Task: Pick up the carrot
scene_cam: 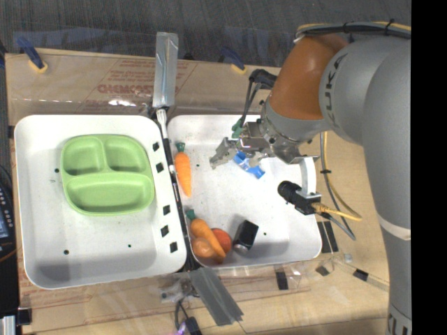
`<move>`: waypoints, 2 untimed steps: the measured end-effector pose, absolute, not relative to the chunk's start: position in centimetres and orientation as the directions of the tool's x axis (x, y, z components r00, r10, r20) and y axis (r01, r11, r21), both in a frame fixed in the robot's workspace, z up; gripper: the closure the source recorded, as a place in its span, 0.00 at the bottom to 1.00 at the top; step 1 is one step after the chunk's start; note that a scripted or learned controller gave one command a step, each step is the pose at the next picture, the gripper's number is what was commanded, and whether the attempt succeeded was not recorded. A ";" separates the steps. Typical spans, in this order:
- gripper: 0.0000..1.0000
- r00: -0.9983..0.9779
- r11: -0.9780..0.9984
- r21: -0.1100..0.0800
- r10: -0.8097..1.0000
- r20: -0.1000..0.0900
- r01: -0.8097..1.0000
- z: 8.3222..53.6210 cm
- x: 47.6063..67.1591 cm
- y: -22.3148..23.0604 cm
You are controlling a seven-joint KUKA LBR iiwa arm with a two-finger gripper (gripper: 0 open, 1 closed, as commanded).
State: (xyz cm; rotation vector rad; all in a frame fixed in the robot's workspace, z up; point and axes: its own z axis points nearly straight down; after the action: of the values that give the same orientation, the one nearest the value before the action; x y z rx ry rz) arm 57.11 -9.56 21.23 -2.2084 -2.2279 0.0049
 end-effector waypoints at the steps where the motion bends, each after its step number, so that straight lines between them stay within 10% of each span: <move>1: 0.00 -0.103 0.103 -0.005 0.995 0.000 0.995 19.1 55.0 -1.3; 2: 0.00 -0.101 0.101 -0.004 0.995 0.000 0.995 19.1 55.0 -1.4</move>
State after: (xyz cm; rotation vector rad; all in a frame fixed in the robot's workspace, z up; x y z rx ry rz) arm 55.02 -1.36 19.10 -2.1046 -2.3290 0.0043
